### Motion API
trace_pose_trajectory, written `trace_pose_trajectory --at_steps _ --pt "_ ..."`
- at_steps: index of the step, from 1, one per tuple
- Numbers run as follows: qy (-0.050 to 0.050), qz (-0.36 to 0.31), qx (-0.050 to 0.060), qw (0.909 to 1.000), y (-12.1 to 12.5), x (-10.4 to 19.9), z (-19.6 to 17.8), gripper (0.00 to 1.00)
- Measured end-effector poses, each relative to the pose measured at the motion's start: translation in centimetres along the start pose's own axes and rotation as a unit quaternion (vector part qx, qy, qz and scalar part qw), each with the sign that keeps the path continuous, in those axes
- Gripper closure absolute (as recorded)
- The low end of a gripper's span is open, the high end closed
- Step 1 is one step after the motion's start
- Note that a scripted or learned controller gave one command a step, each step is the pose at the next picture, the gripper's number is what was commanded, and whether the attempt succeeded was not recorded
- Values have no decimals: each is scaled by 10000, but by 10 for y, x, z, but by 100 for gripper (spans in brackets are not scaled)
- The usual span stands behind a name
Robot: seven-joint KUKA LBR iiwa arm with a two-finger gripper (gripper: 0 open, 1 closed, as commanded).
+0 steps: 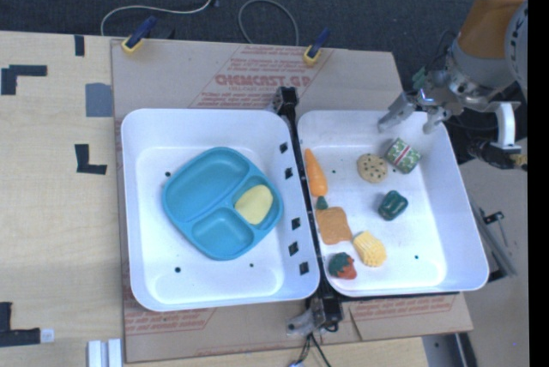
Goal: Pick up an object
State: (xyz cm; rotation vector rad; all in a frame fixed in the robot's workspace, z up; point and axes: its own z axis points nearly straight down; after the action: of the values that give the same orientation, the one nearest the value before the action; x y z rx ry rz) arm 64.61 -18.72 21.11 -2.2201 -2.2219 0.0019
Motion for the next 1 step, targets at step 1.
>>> trace_pose_trajectory --at_steps 1 --pt "-9 6 -8 10000 -76 24 130 0"
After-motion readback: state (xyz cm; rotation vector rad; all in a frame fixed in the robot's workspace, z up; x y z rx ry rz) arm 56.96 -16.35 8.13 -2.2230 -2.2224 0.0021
